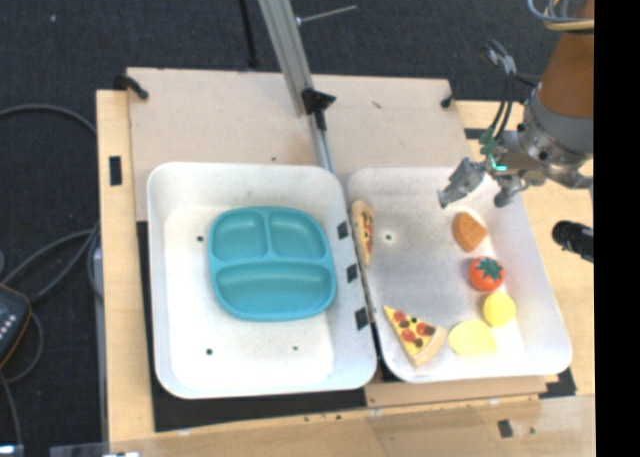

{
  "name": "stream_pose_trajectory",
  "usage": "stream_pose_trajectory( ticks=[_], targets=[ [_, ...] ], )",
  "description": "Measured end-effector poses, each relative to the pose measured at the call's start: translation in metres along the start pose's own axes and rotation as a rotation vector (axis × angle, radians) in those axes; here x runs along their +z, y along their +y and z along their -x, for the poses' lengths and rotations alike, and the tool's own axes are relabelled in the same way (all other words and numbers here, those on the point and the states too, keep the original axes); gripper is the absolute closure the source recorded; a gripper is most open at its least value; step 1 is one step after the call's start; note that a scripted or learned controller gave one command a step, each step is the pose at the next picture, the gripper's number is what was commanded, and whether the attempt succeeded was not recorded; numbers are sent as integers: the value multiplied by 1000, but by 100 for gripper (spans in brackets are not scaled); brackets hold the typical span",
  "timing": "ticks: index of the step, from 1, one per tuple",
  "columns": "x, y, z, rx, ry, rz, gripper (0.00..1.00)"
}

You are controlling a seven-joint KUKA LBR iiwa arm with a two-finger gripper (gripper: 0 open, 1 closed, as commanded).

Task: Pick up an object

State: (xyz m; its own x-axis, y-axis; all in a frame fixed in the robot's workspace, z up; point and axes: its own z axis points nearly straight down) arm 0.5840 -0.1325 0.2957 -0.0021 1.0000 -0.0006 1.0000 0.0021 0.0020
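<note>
Camera view: gripper point(482, 185) hovers over the right bin's point(420, 235) upper right area, fingers spread, nothing between them. Nearest pick is the orange bread-like piece point(469, 231), just below the fingertips toward the near edge, long axis roughly up-down the frame. Tomato point(486, 274) is further down the same line.
</note>
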Motion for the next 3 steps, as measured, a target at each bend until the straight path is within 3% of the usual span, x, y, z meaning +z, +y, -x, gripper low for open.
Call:
stream_pose_trajectory(
  ticks=[1, 3],
  targets=[
    [54, -6, -7, 3, 0, -5, 0],
    [146, 1, 6, 4, -1, -6, 0]
  ],
)
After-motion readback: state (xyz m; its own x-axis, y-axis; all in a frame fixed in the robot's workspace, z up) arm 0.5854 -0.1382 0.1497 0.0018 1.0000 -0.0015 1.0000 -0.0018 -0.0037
